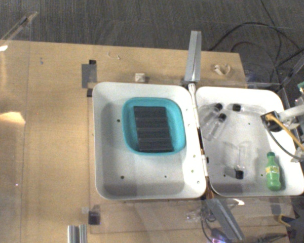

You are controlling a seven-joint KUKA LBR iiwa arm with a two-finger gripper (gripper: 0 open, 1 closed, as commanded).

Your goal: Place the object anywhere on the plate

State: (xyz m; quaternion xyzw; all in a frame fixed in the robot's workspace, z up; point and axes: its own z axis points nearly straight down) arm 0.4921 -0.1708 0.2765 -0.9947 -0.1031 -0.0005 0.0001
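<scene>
A teal plate [128, 135] with rounded corners lies in the left bin [107, 181], and a dark ribbed rectangle [153, 129] covers its middle. In the right bin [253, 189] a small green bottle [273, 172] with a yellow label stands near the front right corner. Several clear bottles with black caps lie there too: two [214, 116] at the back left and one [239, 161] near the front middle. A loose black cap [236, 107] sits at the back. My gripper [300, 116] hangs over the right bin's right rim, apart from all of these.
A grey metal bar [194, 57] rises behind the seam between the bins. Small clamps sit on the wooden bench around the left bin. Cables run along the right side behind the right bin.
</scene>
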